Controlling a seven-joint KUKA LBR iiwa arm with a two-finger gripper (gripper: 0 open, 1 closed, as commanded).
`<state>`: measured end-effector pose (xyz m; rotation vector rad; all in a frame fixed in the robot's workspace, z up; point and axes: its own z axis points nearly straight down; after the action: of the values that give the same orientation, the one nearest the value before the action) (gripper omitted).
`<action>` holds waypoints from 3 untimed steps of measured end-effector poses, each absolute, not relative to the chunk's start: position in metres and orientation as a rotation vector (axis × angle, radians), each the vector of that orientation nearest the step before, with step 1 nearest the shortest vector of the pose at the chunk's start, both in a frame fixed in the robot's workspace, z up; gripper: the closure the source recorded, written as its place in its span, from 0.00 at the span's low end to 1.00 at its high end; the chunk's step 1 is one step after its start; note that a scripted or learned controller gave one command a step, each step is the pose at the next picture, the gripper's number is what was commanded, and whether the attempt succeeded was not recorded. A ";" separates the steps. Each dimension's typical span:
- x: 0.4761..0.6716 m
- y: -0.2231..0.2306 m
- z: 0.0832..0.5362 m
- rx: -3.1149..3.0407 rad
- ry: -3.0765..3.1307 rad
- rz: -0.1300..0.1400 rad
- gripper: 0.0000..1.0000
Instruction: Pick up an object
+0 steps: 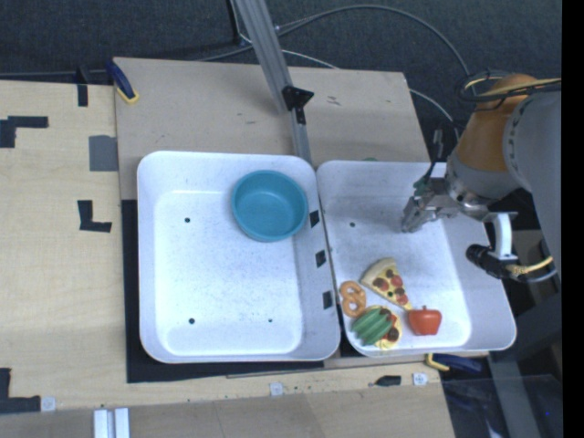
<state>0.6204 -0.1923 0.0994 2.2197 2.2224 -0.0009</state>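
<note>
Scene: I am looking down at a slant on two shallow white bins set side by side on a bench, the left bin (219, 327) and the right bin (365, 194).

Arm: the grey arm with its orange band (484, 140) reaches in from the right edge of my view.

Gripper: the gripper (418, 215) hangs over the upper middle of the right bin, tips pointing down and to the left. Whether it is parted or closed I cannot tell at this size; nothing shows in its grasp.

Left bin contents: a blue bowl (269, 205) sits near the top right corner of that bin, well apart from the gripper and across the divider.

Right bin contents: four small toy foods cluster at the bottom edge, a pizza slice (387, 281), a pretzel (352, 296), a green vegetable piece (374, 325) and a red tomato (424, 319).

Key relation: the pizza slice is the nearest thing to the gripper, lying below it and a little to the left in my view, with bare bin floor between them. Its long axis runs diagonally, point toward the upper left.

My judgement: no pick has been made yet. I expect the next move calls for travel toward the bottom edge, then a descent, closing across the slice's narrow width.

Risk: the pretzel and vegetable lie just beside the slice and could be nudged.
</note>
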 end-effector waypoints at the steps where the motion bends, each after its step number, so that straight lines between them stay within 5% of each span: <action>1: 0.616 -0.192 0.152 2.218 2.219 0.003 1.00; 3: 0.613 -0.191 0.244 2.219 2.220 0.003 1.00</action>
<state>0.6126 -0.1908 0.2443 2.2192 2.2198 0.0027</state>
